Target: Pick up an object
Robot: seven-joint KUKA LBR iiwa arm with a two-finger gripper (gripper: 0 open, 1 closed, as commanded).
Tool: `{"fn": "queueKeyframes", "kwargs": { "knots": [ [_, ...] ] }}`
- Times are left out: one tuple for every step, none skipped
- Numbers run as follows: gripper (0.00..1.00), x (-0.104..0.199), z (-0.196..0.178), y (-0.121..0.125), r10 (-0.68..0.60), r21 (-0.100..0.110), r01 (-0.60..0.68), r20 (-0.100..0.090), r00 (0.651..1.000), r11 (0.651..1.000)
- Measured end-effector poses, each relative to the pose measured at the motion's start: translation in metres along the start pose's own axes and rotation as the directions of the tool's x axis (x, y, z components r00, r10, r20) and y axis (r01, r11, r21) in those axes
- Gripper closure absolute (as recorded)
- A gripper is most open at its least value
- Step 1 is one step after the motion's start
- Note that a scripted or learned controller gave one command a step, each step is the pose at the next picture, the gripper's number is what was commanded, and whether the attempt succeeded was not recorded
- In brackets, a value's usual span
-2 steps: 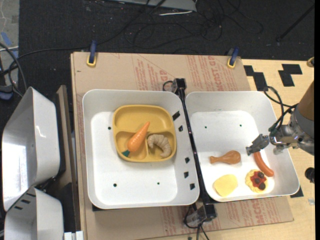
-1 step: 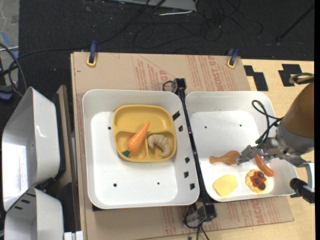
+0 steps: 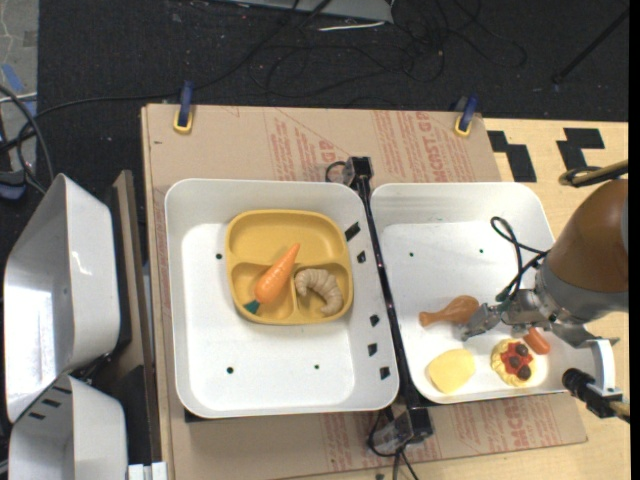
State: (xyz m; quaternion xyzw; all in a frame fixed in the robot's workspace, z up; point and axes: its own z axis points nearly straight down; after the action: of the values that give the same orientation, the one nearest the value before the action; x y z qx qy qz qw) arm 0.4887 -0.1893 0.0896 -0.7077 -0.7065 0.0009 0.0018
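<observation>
Gripper low among crowded toy food in the right bin

Gripper [image 3: 497,318] sat low in the right bin [image 3: 440,218], reaching in from the right, its dark tip just beside the thick end of a toy drumstick [image 3: 452,312]. Whether that tip was apart or together could not be told from the slanted view, and nothing was visibly clamped in it. A small tart with red fruit [image 3: 517,361] lay just below the wrist, a red piece [image 3: 537,341] close beside it, and a pale yellow round [image 3: 451,370] near the bin's front wall. In the left bin [image 3: 200,298] a yellow divided plate [image 3: 250,233] held a carrot [image 3: 277,273] and a shrimp [image 3: 320,289], well apart from the arm.

The likeliest target appeared to be the drumstick. Its smooth, tapered shape could let it slide or spin away if the gripper met it off-centre. The crowding was a second risk: a closing or lifting move might nudge the tart or the red piece. A loose black cable [image 3: 512,243] trailing by the wrist could also snag.
</observation>
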Motion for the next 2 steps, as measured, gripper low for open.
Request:
{"fn": "queueKeyframes", "kwargs": {
  "knots": [
    [1.0,0.0,-0.012,0.001,0.001,-0.004,-0.001,0.001,1.0,1.0],
    [1.0,-0.002,-0.055,-0.001,-0.002,-0.008,0.002,0.003,1.0,1.0]
  ]
}}
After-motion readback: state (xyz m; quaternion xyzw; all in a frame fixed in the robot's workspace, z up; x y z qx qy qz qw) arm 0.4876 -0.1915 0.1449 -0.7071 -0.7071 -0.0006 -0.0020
